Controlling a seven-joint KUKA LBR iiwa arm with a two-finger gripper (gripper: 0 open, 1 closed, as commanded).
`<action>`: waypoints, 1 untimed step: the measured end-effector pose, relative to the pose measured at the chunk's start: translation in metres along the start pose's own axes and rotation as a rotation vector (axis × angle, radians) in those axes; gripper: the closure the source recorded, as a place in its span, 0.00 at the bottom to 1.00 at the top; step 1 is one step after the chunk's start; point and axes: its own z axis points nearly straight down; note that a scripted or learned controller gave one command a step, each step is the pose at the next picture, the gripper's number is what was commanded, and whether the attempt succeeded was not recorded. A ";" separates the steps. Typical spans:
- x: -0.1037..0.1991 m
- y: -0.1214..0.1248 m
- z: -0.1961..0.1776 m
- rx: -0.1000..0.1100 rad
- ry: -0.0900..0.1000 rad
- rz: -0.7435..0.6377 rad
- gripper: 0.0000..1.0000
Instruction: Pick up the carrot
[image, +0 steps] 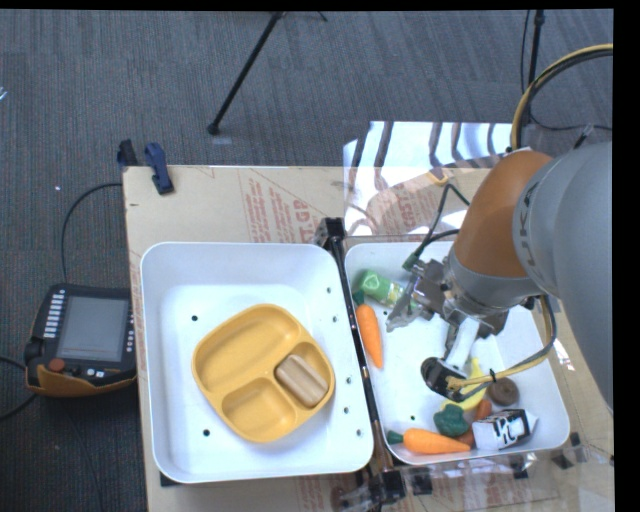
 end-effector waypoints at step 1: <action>0.024 0.010 0.000 0.001 0.000 0.182 0.00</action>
